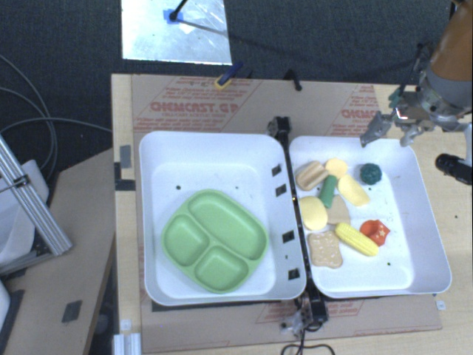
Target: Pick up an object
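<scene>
The robot's end effector (pixel 392 129) hung above the far rim of the right bin (pixel 427 220), its two fingers spread apart and pinching nothing. Below it, a cluster of small toy foods lay in that bin: a hot dog bun (pixel 310 174), a pale yellow piece (pixel 336 167), a dark teal ball (pixel 370 173), a green pod (pixel 327 191), a lemon-coloured piece (pixel 352 191), a round yellow piece (pixel 313 214), a cracker-shaped slab (pixel 324 249), a corn cob (pixel 356 239) and a red piece (pixel 376 231). Several of them touched one another near the bin's middle.

The teal ball, nearest the end effector and a little apart from its neighbours, looked the likeliest target. Like the rest, it appeared to be light moulded plastic, stiff and probably smooth, so a round shape could slip from a shallow pinch; closing across its middle seemed the safest hold. The corn cob would suit a grip across its narrow width.

In the left bin (pixel 159 161) rested a green divided plate (pixel 214 239). Both bins sat on the cardboard-covered surface (pixel 192 106).
</scene>
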{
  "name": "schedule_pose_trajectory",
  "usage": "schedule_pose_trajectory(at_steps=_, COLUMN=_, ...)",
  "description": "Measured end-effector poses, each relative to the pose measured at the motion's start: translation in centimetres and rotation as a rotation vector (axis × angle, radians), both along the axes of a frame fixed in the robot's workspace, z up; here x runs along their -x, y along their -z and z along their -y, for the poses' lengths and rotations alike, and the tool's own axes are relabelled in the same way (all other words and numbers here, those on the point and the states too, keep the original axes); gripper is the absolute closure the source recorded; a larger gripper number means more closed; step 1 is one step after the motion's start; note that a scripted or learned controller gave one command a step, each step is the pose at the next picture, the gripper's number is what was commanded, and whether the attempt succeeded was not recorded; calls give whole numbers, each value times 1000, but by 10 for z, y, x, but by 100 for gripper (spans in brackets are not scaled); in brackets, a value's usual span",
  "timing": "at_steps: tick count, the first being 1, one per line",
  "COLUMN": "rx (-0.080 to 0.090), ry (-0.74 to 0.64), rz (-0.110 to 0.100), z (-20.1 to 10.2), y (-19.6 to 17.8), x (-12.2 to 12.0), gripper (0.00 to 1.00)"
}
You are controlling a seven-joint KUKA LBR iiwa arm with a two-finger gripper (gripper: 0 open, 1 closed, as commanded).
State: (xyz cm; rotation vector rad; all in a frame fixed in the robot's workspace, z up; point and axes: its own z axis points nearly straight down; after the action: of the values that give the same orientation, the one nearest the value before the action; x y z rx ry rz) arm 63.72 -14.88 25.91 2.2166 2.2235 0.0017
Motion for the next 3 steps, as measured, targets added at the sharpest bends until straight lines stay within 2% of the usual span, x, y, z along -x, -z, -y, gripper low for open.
schedule_pose_trajectory(at_steps=1, rx=2, ry=9, rz=0, z=29, y=176, x=83, gripper=0)
schedule_pose_trajectory(at_steps=2, rx=-3, ry=3, rz=-7, z=2, y=175, x=153, gripper=0)
schedule_pose_trajectory(at_steps=3, rx=-2, ry=-5, rz=0, z=-45, y=175, x=123, gripper=0)
